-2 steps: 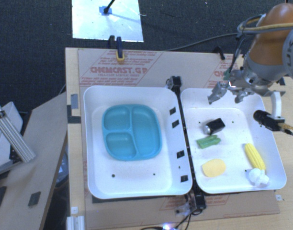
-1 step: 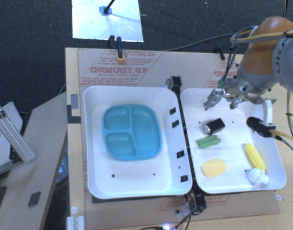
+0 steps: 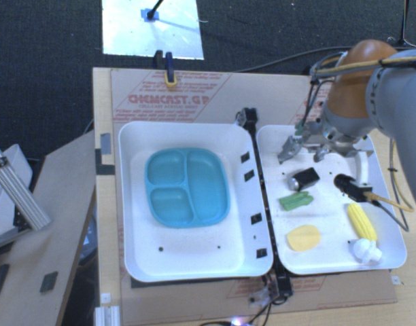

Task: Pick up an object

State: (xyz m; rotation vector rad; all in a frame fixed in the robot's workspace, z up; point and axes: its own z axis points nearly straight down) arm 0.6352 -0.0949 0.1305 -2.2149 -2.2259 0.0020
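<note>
Grey fingers of the gripper (image 3: 304,149) hang spread and empty near the right bin's (image 3: 391,253) far edge, just beyond the black cylinder (image 3: 304,179), so it seems poised to descend and close.

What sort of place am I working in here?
Most likely a robotics lab test bench: two white bins clipped side by side on a board, toy food like a corn cob, and a grey robot arm reaching in.

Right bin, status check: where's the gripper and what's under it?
Gripper above right bin, back half, nothing seen between its fingers. Black cylinder nearest, just below it; green piece next to that. Nothing blocking the drop.
</note>
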